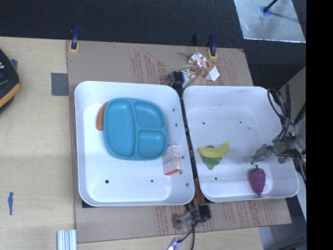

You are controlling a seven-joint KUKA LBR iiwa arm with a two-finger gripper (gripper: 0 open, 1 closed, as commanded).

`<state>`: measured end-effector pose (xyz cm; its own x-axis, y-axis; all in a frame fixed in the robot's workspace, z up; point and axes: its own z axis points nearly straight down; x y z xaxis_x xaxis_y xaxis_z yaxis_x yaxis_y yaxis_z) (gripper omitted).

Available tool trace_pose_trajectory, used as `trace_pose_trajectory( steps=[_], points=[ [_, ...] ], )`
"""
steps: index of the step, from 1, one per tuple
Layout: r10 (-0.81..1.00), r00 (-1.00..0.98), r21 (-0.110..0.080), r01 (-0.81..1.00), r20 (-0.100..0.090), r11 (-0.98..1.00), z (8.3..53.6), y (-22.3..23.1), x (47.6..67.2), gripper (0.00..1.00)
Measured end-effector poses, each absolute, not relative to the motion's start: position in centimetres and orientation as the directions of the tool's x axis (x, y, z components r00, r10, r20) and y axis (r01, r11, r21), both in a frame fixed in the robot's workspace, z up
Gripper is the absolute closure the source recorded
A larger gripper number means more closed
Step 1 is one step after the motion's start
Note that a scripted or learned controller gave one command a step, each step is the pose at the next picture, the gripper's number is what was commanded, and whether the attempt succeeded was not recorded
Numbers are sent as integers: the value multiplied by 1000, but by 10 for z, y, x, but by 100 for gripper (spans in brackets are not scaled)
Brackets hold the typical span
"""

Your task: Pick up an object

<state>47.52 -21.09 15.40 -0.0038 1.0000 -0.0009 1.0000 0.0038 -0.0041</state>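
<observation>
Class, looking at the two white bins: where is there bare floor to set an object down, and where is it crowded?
Free: the right bin's upper half, above the banana; the left bin's bottom strip, below the blue plate. Crowded: the right bin's lower right, around the grapes and the hand.

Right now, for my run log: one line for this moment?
gripper over right bin | above grapes | banana apart

A pale wooden surface [31, 155] carries a sheet of brown cardboard [130, 66] held by blue clamps [75, 35] along its far edge. Beyond lies dark carpet [130, 7], with a light grey floor patch [268, 12] far above the claw [268, 152].
</observation>
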Motion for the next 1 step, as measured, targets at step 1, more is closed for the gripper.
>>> trace_pose_trajectory(
  steps=[1],
  points=[
    [1000,-5,-1,1000,0,5,204,-178,557,0]
  ],
)
